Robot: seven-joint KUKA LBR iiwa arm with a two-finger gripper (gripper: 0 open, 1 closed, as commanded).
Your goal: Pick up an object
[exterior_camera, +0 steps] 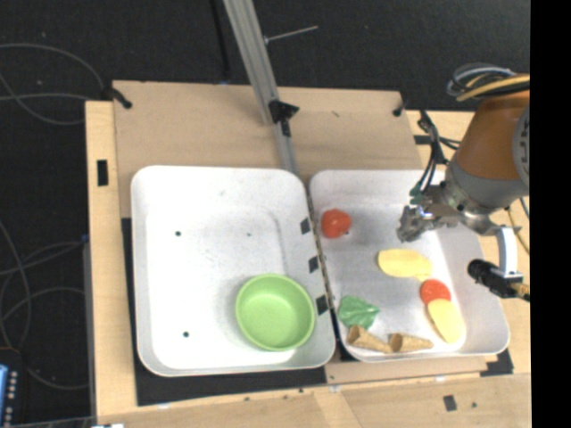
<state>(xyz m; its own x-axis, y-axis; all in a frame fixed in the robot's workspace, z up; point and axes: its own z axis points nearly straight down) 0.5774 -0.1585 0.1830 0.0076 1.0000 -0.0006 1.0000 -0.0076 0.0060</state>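
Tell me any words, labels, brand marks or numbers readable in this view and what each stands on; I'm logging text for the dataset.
None can be read.
The green bowl, the two white bins, the toy foods and the gripper bear no legible text.
The small dark marks on the bench are too small to tell whether they hold writing.

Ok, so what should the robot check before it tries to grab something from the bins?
1. Things to pick in the right white bin: ok. A small red ball, a flat yellow oval piece and other toys lie there.
2. Hand above that bin: ok, near its upper right part.
3. Nearest target: ok, the yellow oval piece lies just below the hand in the view.
4. Hand open: cannot tell.
5. Target free of neighbours: ok, the yellow piece lies apart from the red ball.
6. Round green plastic bowl out of the way: ok, it sits in the left white bin.
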